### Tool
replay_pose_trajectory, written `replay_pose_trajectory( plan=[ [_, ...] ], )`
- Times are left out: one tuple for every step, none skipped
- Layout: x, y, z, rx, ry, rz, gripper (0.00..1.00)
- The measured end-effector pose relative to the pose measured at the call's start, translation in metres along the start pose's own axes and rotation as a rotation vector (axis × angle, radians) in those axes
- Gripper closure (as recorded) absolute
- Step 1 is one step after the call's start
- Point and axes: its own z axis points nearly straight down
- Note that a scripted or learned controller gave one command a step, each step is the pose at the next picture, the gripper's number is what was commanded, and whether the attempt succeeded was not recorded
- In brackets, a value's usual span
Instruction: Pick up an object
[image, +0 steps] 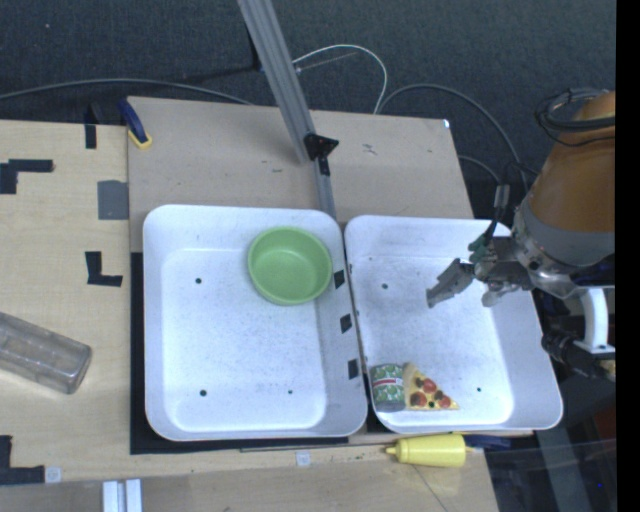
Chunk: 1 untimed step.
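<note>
A green bowl (290, 265) sits in the left bin (180, 330), near its upper right corner. A small pizza-slice toy with a green patch (408, 388) lies at the bottom left of the right bin (500, 370). My gripper (468, 283) hangs over the upper middle of the right bin, well above and to the right of the pizza toy. Its two fingers (443, 288) are spread apart with nothing between them.
A yellow bottle-shaped toy (430, 451) lies on the bench just below the right bin. A clear plastic cylinder (40, 353) rests at the far left. A grey metal pole (290, 90) slants down to the bins' top junction. Cables run behind the bench.
</note>
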Motion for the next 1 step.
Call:
replay_pose_trajectory(
  plan=[
    [-0.0001,0.0,0.0,0.0,0.0,0.0,0.0]
  ],
)
